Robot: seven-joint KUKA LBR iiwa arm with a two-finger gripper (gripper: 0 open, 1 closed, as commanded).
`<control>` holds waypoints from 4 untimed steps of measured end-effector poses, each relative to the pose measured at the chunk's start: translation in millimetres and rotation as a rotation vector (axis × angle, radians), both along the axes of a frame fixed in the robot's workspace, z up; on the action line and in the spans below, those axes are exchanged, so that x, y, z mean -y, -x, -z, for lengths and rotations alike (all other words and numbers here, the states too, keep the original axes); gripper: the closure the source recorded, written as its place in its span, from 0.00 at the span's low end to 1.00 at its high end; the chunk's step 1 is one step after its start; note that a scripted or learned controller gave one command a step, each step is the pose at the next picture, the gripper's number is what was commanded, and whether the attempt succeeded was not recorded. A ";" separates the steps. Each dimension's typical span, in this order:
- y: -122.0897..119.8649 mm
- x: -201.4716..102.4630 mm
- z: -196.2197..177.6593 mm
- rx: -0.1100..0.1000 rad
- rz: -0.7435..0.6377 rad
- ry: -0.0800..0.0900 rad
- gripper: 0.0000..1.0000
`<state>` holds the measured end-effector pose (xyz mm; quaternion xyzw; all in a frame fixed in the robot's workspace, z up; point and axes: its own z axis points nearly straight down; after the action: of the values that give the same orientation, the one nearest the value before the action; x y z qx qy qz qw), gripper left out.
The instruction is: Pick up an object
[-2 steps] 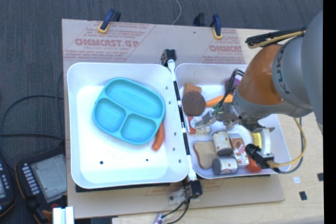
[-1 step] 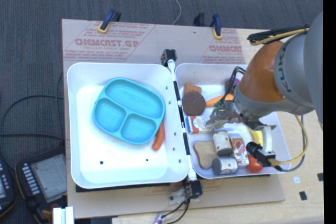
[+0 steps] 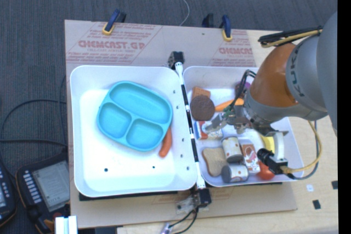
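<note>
The counter (image 3: 109, 44) is lying under me as a brown board printed with red lettering, clamped along its far edge, and it is carrying two shallow white bins side by side. The left bin (image 3: 88, 161) is holding a blue divided plate (image 3: 135, 115), and an orange carrot (image 3: 165, 143) is lying just beside that plate's right corner, close to the wall between the bins. My arm (image 3: 285, 85) is reaching in from the right, grey with its orange band, and it is hanging over the right bin (image 3: 196, 76), covering much of its far side. In that bin the small things are crowding together: a brown round cookie (image 3: 202, 108) is sitting near the left wall, a slice of toast (image 3: 213, 159) is lying nearer the front, and a small can (image 3: 231, 149) is resting just beside the toast. My claw (image 3: 226, 121) is hovering low over the middle of this bin, between the cookie and the can, and I cannot tell how far it is spread or whether anything is sitting in it.
</note>
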<state>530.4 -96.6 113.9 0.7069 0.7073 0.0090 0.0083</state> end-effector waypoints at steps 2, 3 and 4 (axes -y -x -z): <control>-0.3 -0.3 -9.4 0.000 0.000 0.000 0.00; 37.0 0.4 25.8 -0.013 0.000 0.004 0.00; 35.9 1.1 15.0 -0.011 0.001 0.004 1.00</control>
<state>494.5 -97.7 98.9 0.7071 0.7070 0.0035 0.0059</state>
